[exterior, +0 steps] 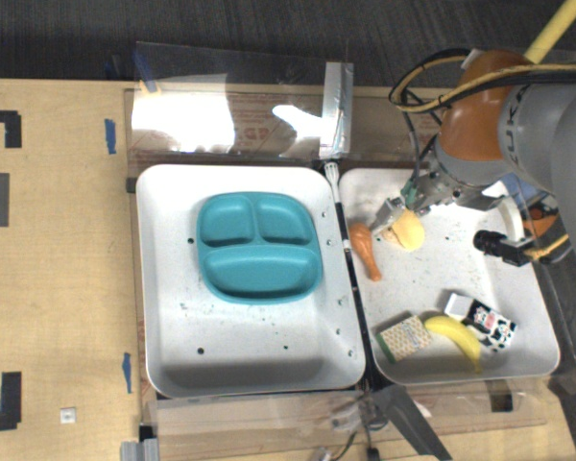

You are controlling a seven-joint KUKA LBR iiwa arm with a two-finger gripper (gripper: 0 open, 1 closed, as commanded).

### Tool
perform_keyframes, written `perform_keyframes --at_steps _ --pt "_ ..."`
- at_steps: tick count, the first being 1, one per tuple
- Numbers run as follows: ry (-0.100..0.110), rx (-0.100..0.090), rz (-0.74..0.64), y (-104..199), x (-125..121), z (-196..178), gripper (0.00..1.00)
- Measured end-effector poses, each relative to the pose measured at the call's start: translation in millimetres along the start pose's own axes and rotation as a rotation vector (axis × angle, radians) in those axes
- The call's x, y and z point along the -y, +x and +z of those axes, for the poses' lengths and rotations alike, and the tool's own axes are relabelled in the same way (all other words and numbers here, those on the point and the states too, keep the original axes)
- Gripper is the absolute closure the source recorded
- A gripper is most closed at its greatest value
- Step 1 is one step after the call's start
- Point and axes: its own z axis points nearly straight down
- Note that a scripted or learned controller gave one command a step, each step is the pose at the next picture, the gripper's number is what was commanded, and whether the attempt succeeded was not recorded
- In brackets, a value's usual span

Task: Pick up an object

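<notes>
teal tray (259,246) | orange carrot (366,250) | yellow banana (454,336) | white bins (158,286)

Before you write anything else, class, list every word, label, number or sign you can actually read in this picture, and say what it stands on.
No text here can be read.
The small black and white box in the right bin bears a printed pattern: too small and blurred to read.
The patterned tan card beside the banana: markings only, no legible letters.
The clear panel behind the left bin shows glare, nothing readable.
</notes>
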Motion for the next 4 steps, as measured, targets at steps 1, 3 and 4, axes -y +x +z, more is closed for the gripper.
perform_keyframes --at_steps 1,3,4 --pt "0.001 0.001 0.237 -34.5 0.4 10.6 0.0" --pt "-0.002 -0.001 0.412 27.1 -24.2 -91.9 1.0" --pt "0.001 0.001 0.678 28.2 -4.8 -142.2 1.0"
